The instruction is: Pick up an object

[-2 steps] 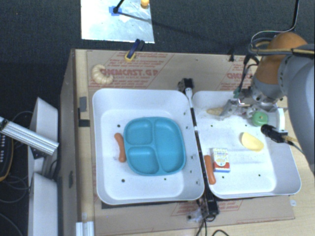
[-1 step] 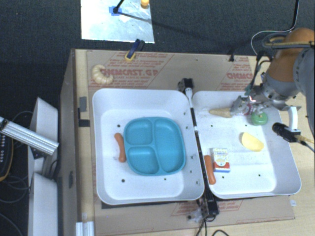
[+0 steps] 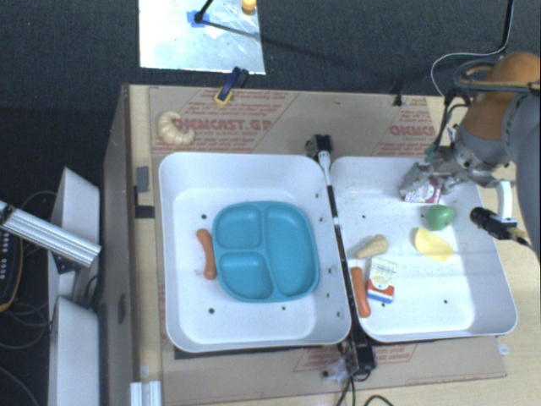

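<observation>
My gripper hangs over the far right corner of the right bin. It sits right above a crumpled silver and pink packet, and I cannot make out whether it touches the packet. Just in front of the packet lies a green round object, then a yellow one. Toward the bin's left side lie a tan piece, a small white, red and blue carton and an orange sausage.
The left bin holds a blue divided tray with another orange sausage beside it. A black divider runs between the bins. A black part sticks over the right bin's right rim.
</observation>
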You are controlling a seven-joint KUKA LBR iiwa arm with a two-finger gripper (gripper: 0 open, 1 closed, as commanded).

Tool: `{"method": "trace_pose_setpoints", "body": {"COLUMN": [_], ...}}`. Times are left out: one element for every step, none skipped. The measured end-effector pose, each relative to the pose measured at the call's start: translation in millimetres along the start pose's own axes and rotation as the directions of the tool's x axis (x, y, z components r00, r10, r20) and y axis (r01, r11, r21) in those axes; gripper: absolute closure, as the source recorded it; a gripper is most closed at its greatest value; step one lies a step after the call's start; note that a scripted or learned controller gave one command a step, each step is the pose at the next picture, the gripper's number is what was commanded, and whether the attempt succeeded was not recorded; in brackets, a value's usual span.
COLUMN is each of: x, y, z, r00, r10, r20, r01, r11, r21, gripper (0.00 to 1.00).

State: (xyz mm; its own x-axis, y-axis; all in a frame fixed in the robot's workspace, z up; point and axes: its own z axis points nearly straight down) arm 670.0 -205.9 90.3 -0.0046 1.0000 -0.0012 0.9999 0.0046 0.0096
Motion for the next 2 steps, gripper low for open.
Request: {"method": "trace_pose_setpoints", "body": {"x": [0, 127], "y": [0, -24], "z": [-10, -96], "r00": [1.0, 1.0], "r10": [-0.003, -0.001], "r20": [0.002, -0.003], "r01": [0.003, 0.001], "r11": [1.0, 1.0], "r21": [-0.001, 0.003], "gripper": [1.0, 1.0]}}
